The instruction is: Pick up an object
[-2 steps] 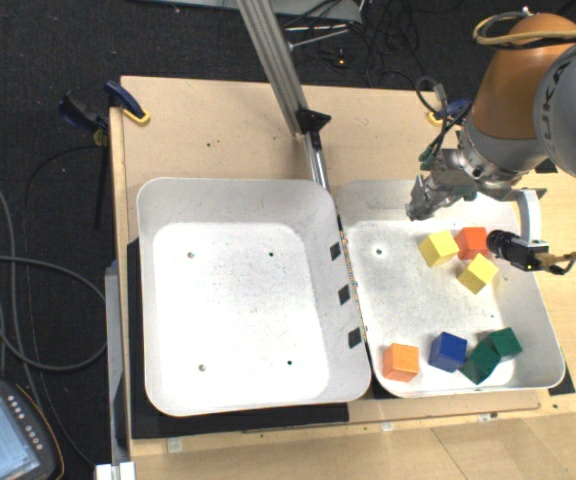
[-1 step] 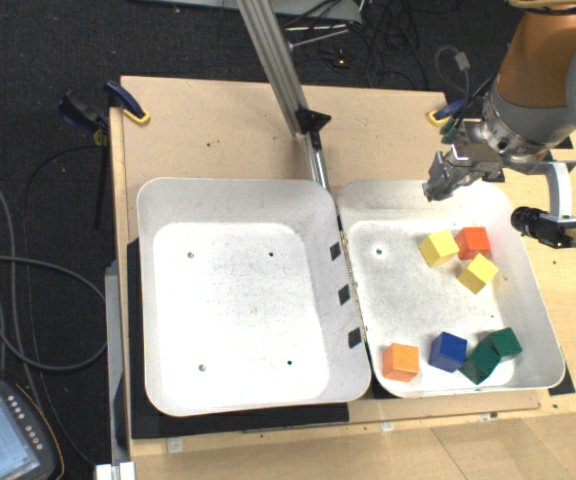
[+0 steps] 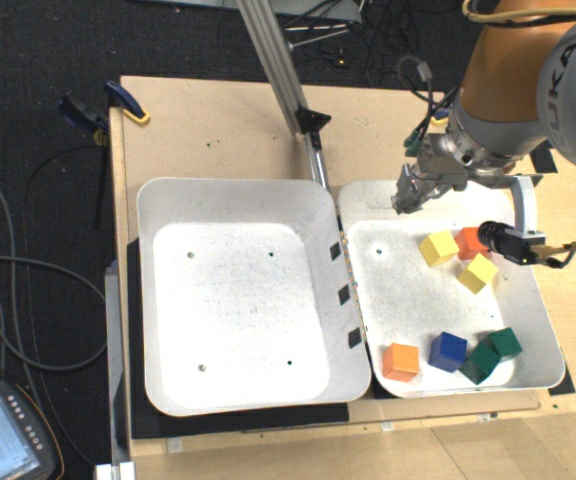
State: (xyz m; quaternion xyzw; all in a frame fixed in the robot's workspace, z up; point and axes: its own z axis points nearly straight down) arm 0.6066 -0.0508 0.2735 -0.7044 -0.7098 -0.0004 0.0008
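Orange cube (image 3: 401,360), blue cube (image 3: 448,351) and two green cubes (image 3: 492,353) line the near edge of the right bin (image 3: 388,278). Gripper (image 3: 409,196) hangs over that bin's far left corner; jaws too dark to read, cannot tell if spread. Nearest candidate is the yellow cube (image 3: 437,248), just right of and nearer the camera than the tips, probably square-on. Second yellow cube (image 3: 478,273) and an orange-red block (image 3: 470,242) sit beyond it.

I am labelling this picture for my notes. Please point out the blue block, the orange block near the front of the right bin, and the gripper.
blue block (image 3: 448,351): camera view, on its top face.
orange block (image 3: 401,360): camera view, on its top face.
gripper (image 3: 408,202): camera view, at its lower tip.
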